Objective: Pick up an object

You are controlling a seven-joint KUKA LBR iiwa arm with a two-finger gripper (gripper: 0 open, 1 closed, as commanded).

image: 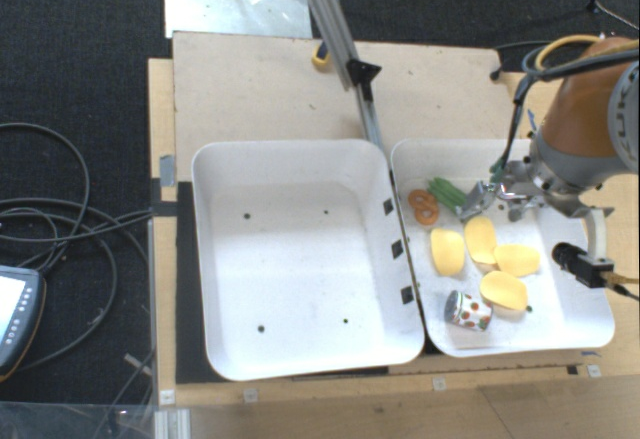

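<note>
Pincer: mine, reaching into the right bin from the right, low over its upper middle; whether it is open, closed or gripping anything I cannot tell from this slanted view.
Arm: my grey wrist with its orange band sits above the right bin's far right corner.
Right bin: white and shallow, carrying all the loose objects.
Green piece: lies just beside my pincer, toward the left, near the bin's upper part.
Orange ring-shaped piece: just below and left of the green piece, close to the divide between the bins.
Yellow pieces: four flat ones clustered in the bin's middle, one to the left, one to the right, one lowest.
Small patterned cup: on its side near the bin's front edge, touching the lowest yellow piece.
Left bin: white, side by side with the right one.
Tabletop: pale board under both bins.
</note>
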